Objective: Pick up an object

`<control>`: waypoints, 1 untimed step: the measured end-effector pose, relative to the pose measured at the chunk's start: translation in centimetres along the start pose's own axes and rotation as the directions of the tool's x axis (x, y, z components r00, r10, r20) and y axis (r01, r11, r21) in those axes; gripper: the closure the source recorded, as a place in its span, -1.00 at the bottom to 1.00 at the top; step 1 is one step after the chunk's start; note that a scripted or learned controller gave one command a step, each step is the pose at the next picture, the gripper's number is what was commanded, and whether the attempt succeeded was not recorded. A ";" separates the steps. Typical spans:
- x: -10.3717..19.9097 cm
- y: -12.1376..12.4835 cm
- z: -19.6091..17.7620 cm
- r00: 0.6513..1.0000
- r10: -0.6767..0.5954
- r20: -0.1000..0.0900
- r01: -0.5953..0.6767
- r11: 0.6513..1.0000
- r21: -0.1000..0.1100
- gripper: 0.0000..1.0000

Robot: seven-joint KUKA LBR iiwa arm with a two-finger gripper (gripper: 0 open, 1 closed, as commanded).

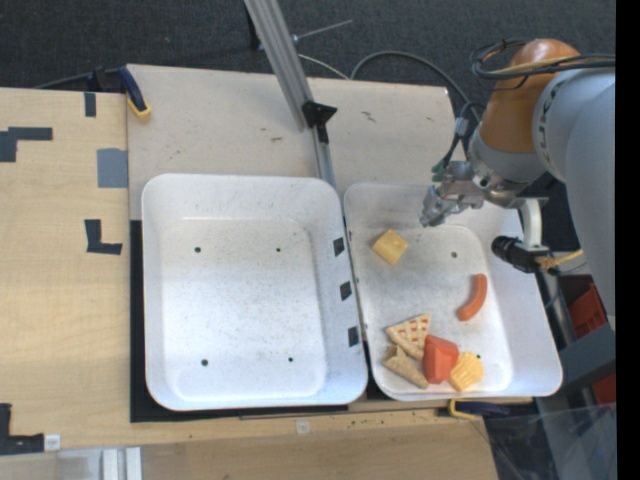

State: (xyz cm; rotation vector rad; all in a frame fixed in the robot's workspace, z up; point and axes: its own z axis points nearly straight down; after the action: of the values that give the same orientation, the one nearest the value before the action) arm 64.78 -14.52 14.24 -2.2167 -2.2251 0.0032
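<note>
Right bin [520,363] holds a yellow cheese cube [390,246], orange sausage [472,297], and a front cluster — waffle pieces [408,336], red chunk [440,358], yellow ridged piece [466,371]. Left bin [240,288] beside it. Claw [437,211] over right bin's back edge, nothing visibly held — finger spread unclear.

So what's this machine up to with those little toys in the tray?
A grey robot arm reaches in from the right, and its gripper hangs over the far end of the right bin. It holds nothing. The closest piece is a yellow block, lying just beside it. An orange sausage lies further along, and a cluster with a waffle piece and a red block sits at the near end. The left bin sits alongside.
</note>
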 end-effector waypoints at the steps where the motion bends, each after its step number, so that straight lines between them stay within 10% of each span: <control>1: 0.1 -0.3 -6.3 1.000 0.002 0.000 -0.002 1.000 -0.008 1.00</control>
State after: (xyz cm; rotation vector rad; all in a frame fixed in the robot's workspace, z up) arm 64.48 -14.46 20.54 -2.2226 -2.2269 -0.0053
